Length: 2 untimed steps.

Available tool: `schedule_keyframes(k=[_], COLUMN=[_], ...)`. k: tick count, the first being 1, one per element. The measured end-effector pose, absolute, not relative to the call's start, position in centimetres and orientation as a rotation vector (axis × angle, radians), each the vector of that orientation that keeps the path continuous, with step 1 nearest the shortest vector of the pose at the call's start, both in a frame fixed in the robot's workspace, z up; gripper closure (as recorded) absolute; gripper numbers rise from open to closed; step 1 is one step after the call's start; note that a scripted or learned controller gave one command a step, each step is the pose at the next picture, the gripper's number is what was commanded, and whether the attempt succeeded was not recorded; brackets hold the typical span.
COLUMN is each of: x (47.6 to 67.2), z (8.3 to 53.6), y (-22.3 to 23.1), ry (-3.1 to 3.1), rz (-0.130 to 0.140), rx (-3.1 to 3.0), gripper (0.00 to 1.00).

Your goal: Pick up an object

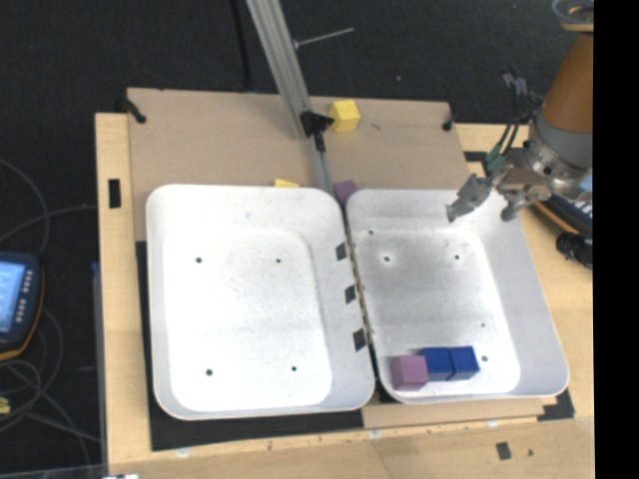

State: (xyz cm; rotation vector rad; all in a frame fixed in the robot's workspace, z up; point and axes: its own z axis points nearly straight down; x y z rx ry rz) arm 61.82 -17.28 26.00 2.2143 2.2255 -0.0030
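Note:
A purple cube and two blue cubes lie together at the near edge of the right bin. My gripper hangs over the far right corner of that bin, well away from the cubes. Its two fingers are spread apart, with nothing between them. One finger points down to the left, the other sits by the bin's right rim.
The left bin lies beside the right one. A slanted metal pole rises behind the bins. A yellow block rests on the bench at the back, and small yellow and purple pieces sit behind the bins' far rims.

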Motion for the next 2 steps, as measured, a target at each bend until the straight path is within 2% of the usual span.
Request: schedule_keyframes(k=[1,2], x=[62.5,55.2], z=[19.3,9.6], y=[-17.3,-16.8], ry=[2.225,2.217], rz=[-0.006,0.001], rx=[2.221,2.222], gripper=[0.00,0.00])
